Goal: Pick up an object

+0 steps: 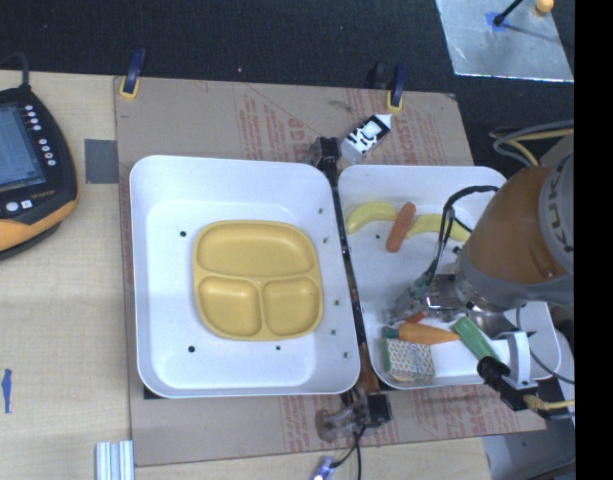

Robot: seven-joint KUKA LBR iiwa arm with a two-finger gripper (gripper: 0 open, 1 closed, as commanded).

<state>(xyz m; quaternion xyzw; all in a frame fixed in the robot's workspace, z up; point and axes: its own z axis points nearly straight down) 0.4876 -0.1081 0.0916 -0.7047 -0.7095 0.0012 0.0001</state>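
Near rim of right white bin: small patterned green-edged packet, orange carrot-shaped toy, green cylinder packed touching. End effector low over carrot; finger state hidden by wrist, cannot tell. Risk: cramped cluster, fingers nudge neighbours or clip dividing wall. Farther: red sausage across yellow banana, more open room. Left white bin: yellow compartment plate.
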